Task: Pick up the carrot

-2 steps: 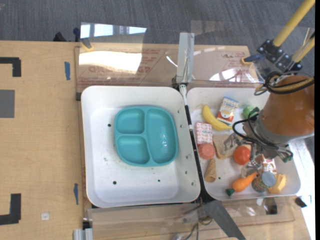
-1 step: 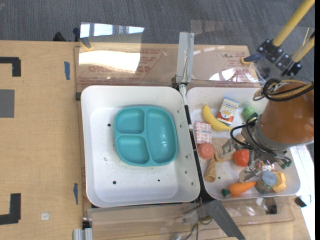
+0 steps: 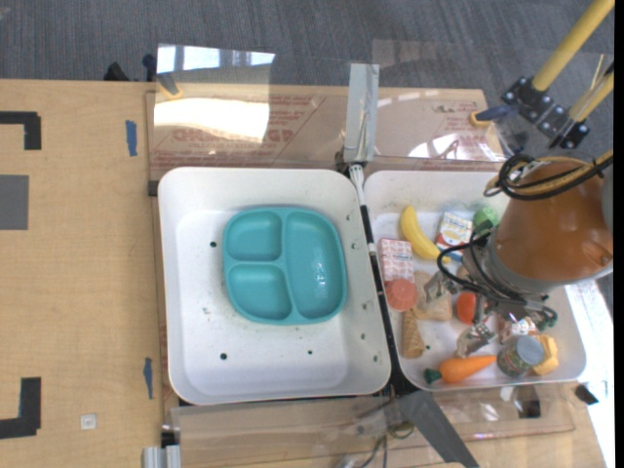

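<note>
The carrot [image 3: 466, 368], orange with a green tip at its left end, lies along the front wall of the right bin [image 3: 575, 359]. My gripper [image 3: 484, 334] hangs low in that bin under the orange wrist band, just above and slightly right of the carrot. Cables and the wrist hide much of it. Nothing shows as held.
Around the gripper lie a banana [image 3: 419, 234], a small carton [image 3: 454, 228], a pink packet [image 3: 396, 257], a red disc [image 3: 402, 293], a cone [image 3: 413, 334] and a can [image 3: 517, 357]. The left bin [image 3: 185, 261] holds a teal divided plate [image 3: 286, 264].
</note>
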{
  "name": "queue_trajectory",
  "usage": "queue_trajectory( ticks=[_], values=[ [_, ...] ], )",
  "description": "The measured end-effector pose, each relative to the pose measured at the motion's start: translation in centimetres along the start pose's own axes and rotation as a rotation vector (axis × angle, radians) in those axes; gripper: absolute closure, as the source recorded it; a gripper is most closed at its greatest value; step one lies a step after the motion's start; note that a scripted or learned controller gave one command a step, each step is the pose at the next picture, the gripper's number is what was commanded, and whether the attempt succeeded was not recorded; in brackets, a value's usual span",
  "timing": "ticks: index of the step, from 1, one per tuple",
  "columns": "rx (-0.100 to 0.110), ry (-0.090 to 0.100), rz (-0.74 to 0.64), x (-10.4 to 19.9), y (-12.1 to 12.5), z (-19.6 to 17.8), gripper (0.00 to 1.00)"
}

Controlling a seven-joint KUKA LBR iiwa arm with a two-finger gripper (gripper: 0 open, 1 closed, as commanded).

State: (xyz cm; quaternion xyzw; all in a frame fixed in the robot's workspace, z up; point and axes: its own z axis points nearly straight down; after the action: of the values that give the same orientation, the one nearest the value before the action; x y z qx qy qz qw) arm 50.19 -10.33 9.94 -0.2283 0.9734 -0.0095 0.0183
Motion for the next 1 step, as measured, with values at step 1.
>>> queue_trajectory(
  ticks=[1],
  values=[
    [-0.01, 0.007, 0.129, 0.0, -0.14, 0.09, 0.0]
  ],
)
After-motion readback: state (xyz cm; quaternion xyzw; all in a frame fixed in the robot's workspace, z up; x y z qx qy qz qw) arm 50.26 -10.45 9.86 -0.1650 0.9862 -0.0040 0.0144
